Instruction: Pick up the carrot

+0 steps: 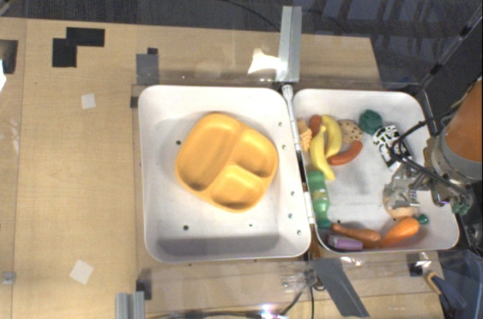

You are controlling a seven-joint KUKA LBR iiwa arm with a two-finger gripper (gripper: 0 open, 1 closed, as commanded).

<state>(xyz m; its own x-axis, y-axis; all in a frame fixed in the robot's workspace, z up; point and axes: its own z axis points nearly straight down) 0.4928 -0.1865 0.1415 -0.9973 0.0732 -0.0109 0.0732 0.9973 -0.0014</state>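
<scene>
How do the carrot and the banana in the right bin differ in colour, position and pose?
The carrot is orange; the banana is yellow. The carrot lies near the front edge of the right bin, just below the hand; the banana sits up by the bin's left wall, away from the hand. The carrot lies roughly crosswise, the banana runs front to back and curves. Both rest in a cluster of other toy foods.

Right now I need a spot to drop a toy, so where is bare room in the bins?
Left bin: the bare strip along its near wall, below the yellow tray. Right bin: a small patch between sausage and gripper. Crowded along its left and near walls, around the carrot.
</scene>
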